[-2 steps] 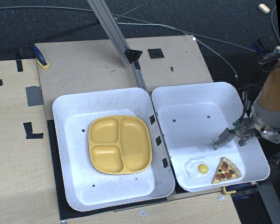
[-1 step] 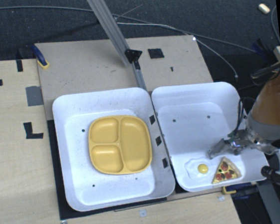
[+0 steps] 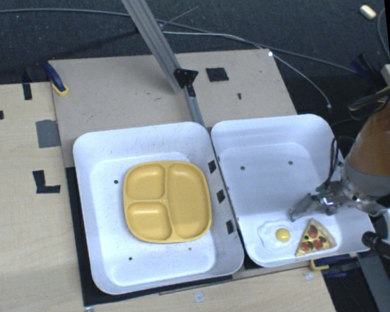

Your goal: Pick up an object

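I cannot tell how the jaws stand: the gripper (image 3: 300,208) reads from my station as one grey metal tip with no gap I can make out and nothing visibly held, so I record its state as undetermined. Largest first: the bench (image 3: 19,207) carries two shallow white bins side by side. The left bin (image 3: 98,198) holds a yellow divided plate (image 3: 166,201) lying flat near its centre, compartments up. The right bin (image 3: 270,136) has most of its floor bare toward twelve o'clock, with its contents gathered at the six o'clock wall. The arm (image 3: 374,159) enters from three o'clock, its orange band above the wrist at the frame edge, and slants down so the tip sits low over the right bin's floor toward five o'clock. Just beside the tip, at about six o'clock from it, lies a toy pizza slice (image 3: 315,237), flat, with its point toward the tip. Next to that, at its nine o'clock, lies a toy fried egg (image 3: 278,234), also flat, the two close together though I cannot tell whether they touch. I judge the low, slanted approach is aimed at these two small pieces, the slice being nearer; both lie thin against the floor and near the wall, which I expect makes a clean pinch uncertain.
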Available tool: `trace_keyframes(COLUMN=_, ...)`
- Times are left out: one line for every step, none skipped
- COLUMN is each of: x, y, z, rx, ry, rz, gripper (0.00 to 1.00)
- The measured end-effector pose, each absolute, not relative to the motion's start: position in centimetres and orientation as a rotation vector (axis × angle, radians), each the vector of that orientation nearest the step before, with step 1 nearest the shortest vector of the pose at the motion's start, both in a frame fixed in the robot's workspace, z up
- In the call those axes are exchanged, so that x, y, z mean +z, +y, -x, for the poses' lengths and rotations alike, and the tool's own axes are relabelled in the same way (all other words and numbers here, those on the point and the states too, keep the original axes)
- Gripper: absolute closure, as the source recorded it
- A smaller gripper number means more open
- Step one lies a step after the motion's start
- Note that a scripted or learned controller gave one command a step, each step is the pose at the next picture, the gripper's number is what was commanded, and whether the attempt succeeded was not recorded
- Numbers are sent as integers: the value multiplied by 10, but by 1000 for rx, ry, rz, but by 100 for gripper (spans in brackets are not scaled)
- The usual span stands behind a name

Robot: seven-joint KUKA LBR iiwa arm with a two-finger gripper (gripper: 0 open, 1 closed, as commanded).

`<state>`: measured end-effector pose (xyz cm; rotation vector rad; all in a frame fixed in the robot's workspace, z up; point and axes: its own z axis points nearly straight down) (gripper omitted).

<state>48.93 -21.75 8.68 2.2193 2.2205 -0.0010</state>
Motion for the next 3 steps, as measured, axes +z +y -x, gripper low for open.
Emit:
trace_keyframes(x=99, y=-217, z=-491, rx=3, ry=2218, rz=-2215, gripper=100)
trace_keyframes(x=156, y=-213, z=-484, rx=2, ry=2222, rz=-2218, gripper=100)
trace_keyframes(x=198, y=-213, z=-484, rx=2, ry=2222, rz=-2218, gripper=100)
